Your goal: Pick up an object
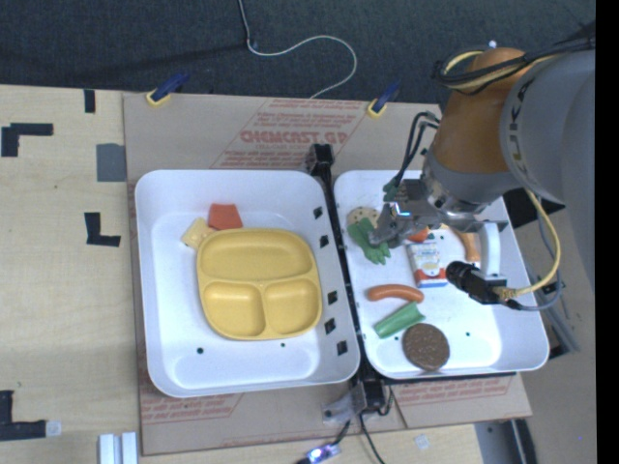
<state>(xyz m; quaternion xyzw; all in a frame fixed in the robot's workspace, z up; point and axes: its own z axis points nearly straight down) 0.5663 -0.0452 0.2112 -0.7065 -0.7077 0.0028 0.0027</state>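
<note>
2 shallow white bins were seen side by side on the worktop (58, 288), with a sheet of cardboard (280, 133) under them. In the left bin (160, 288) a yellow divided plate (259, 283) lay near the middle, with 3 compartments facing up. Just beyond its upper left edge a small orange-red block (224, 217) was set, and a pale yellow piece (194, 232) was seen beside that block, touching or nearly touching the plate's rim. The arm (484, 124) was reached in from the right, and the hand (395, 218) was held low over the upper left part of the right bin (503, 351). Whether the hand was apart or together could not be told, as its tips were blurred against the clutter beneath. Directly below and to the left of the hand, a green leafy toy (372, 245) was found close to the dividing wall between the bins. A small white and red carton (427, 262) was placed just right of it. Nearer the front, an orange sausage (396, 293) was laid across, with a green pepper-like piece (397, 320) just below it and a round brown cookie (426, 346) at the bin's front. A white cable (290, 44) was looped over the dark floor behind.
</note>
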